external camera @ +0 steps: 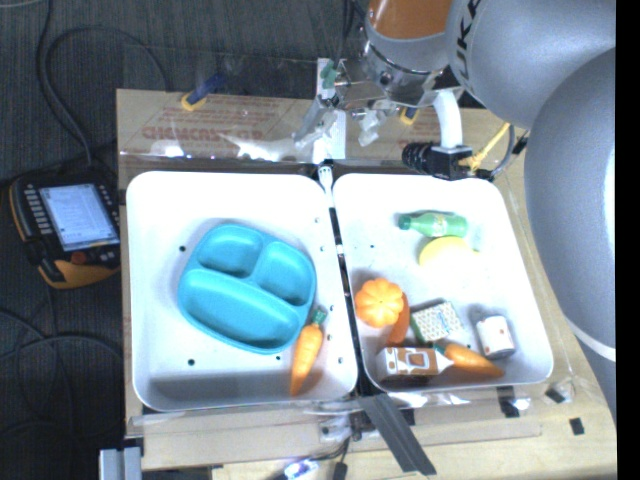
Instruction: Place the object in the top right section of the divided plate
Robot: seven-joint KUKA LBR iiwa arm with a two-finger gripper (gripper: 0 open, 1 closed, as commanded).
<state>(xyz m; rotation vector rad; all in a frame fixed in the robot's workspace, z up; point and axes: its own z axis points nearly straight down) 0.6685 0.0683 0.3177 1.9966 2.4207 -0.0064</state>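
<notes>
The blue divided plate (246,286) lies in the left bin (160,358), with two small sections toward the back and one large section toward the front; all of them are bare. An orange carrot (306,356) rests just off the plate's front right rim, against the bin's right wall. My gripper (330,118) hangs above the back edge of the bench, over the seam between the two bins, well behind the plate. Nothing shows in its grasp.
The right bin (520,268) holds a green bottle (432,223), a lemon (443,250), an orange pumpkin (380,303), a second carrot (468,358), a small box (410,362), a patterned block (437,320) and a can (494,335). A control pendant (68,220) lies left of the bench.
</notes>
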